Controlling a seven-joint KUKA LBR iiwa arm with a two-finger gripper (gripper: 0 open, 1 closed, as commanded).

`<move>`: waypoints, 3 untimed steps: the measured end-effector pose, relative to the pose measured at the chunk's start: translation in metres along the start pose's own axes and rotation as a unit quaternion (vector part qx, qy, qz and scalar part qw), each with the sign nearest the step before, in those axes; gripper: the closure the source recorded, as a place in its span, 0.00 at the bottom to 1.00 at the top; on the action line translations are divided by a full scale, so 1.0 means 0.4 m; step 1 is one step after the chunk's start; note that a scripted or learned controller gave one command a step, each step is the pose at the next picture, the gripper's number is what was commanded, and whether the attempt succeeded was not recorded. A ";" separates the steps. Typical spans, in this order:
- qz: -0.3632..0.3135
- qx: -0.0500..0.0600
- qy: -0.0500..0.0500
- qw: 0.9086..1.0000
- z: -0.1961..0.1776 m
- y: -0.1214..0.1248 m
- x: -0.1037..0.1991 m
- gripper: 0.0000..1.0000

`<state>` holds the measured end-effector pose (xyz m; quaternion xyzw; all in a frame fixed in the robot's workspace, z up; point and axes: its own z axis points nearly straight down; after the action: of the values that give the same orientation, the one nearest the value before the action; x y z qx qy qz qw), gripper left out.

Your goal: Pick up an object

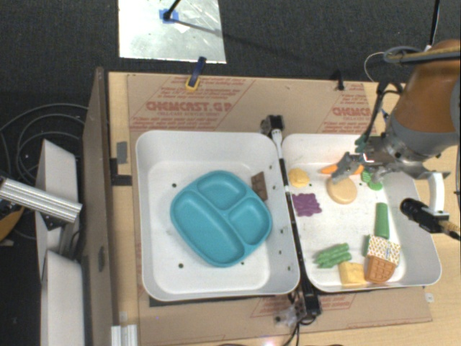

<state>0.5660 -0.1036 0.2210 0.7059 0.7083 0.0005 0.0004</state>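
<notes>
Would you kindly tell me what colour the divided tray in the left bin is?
Light blue-turquoise; the divided tray shows best in the camera view.

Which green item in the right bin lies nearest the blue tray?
The green bean cluster, low in the right bin. The cucumber and the small green piece by the gripper lie farther from the tray.

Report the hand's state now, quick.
Hand: cannot be told; it sits low in the right bin, by the tan round piece.
</notes>
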 end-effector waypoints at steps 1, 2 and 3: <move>0.002 0.004 0.000 1.000 0.267 0.026 -0.088 0.00; -0.001 -0.003 -0.001 1.000 0.266 0.167 -0.086 0.00; 0.003 0.020 0.005 1.000 0.356 0.227 -0.140 0.00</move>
<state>0.6574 -0.1592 0.0789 0.7078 0.7061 -0.0098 -0.0174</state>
